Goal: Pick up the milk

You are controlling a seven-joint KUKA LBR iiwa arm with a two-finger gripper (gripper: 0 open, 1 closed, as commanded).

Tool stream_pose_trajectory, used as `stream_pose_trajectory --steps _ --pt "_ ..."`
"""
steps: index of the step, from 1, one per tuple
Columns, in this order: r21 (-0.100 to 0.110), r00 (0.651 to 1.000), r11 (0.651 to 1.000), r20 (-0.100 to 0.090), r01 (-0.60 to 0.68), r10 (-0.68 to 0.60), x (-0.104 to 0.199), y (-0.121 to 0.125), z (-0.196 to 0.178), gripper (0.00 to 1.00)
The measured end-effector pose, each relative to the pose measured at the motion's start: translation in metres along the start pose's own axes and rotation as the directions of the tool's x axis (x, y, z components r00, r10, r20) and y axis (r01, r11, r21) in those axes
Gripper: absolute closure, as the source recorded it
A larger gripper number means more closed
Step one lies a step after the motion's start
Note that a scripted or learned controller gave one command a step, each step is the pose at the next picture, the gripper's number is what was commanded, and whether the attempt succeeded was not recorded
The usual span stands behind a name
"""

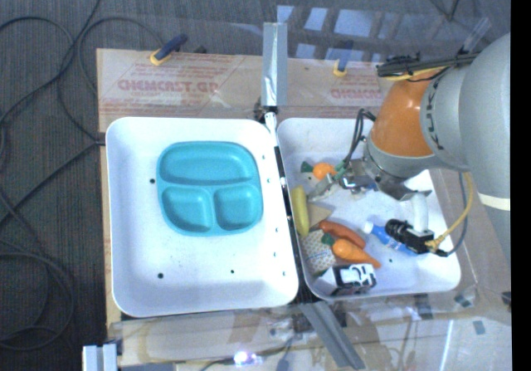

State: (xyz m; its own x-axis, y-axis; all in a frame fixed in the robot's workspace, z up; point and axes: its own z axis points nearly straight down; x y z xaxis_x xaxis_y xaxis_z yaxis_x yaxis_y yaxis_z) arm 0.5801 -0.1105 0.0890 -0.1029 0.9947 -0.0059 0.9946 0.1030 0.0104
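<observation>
Bench [191, 87]: brown board with faint red lettering, largely covered by the two bins; its near edge is lost in glare.

Arm [473, 112]: grey, with an orange band, entering from the right and cut off by the frame. It hangs over the far right part of the right bin and hides the floor beneath it.

Left bin [133, 220]: white and shallow, fully visible.

Right bin [415, 278]: white, with its far right corner concealed by the arm.

Tray [211, 187]: teal, three compartments, lying flat in the middle of the left bin.

Gripper [344, 180]: dark metal cluster below the orange band, over the upper middle of the right bin. It is seen from above and blurred, so whether it is spread or closed cannot be told. Nothing is visibly held.

Yellow banana-like piece [299, 210]: lies lengthwise along the right bin's left wall.

Carrots [357, 253]: two orange pieces just beside each other, mid-bin.

Milk [355, 276]: seemingly the small black-and-white carton at the right bin's near edge, just below the carrots and well apart from the gripper. Its label is too small to read.

Blue-and-white item [377, 231]: right of the carrots, identity unclear.

Small orange piece [323, 168]: near the gripper, partly obscured.
</observation>
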Motion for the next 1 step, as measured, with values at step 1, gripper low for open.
stream_pose_trajectory --steps 1 --pt "0.012 1.0 1.0 -0.008 0.022 -0.022 0.0081 -0.0032 -0.0232 0.0"
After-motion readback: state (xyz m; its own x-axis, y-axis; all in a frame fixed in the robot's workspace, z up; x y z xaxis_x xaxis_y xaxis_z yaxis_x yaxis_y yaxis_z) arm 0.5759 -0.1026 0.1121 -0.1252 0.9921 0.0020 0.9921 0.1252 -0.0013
